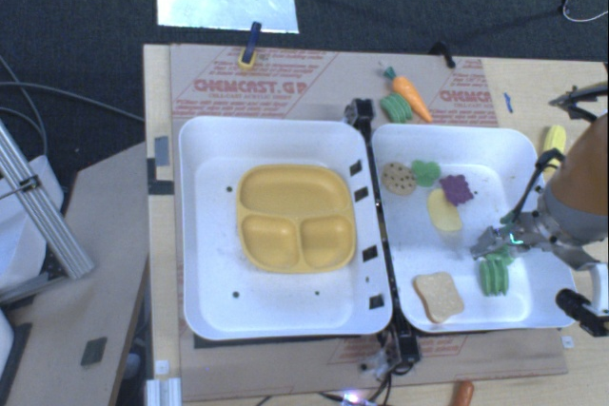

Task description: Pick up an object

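Running off the frame's right side beside the right bin point(521, 144): most of the arm point(582, 195), leaving just the wrist showing. Covering the top end of the green ridged toy point(494, 276) in that bin: the gripper point(495, 243), too small and blurred for reading its tips. Getting clipped by the bottom edge below the right bin: an orange piece point(462, 390), kind not clear. Lying above the right bin on the cardboard: a green toy point(396, 107) beside the carrot point(411, 92), too small for naming. Sitting partly behind the arm at the bin's right rim: a yellow piece point(552, 141), shape unclear.
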Tool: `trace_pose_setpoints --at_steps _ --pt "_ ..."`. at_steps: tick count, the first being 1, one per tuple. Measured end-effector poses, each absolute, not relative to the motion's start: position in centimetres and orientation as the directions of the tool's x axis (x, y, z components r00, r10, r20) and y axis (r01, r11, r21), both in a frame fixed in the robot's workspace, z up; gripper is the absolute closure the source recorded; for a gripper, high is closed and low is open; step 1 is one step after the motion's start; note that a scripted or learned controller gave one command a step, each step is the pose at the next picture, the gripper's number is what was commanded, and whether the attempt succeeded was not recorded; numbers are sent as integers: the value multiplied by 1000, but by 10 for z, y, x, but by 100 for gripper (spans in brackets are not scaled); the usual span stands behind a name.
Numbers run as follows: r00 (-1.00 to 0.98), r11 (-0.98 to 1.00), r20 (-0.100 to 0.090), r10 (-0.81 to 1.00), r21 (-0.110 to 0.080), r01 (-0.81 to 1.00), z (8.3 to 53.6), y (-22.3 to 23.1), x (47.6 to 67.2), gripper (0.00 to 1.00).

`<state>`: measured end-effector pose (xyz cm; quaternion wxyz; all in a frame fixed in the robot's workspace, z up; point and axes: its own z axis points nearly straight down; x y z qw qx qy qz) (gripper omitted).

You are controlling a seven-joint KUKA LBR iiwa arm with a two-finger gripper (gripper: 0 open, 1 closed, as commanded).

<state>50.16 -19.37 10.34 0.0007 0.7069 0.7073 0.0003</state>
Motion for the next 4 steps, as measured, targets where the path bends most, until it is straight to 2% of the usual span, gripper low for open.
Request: trace_pose_setpoints --at_steps 1,2,3,4 --pt "-1 1 -1 1000 3 1000 84 -207 516 0" --pt "-6 6 -3 1000 8 1000 131 -206 558 0" --pt "1 -1 1 1000 -2 1000 83 -207 506 0" --pt "-4 4 -1 1000 3 1000 100 -206 525 0"
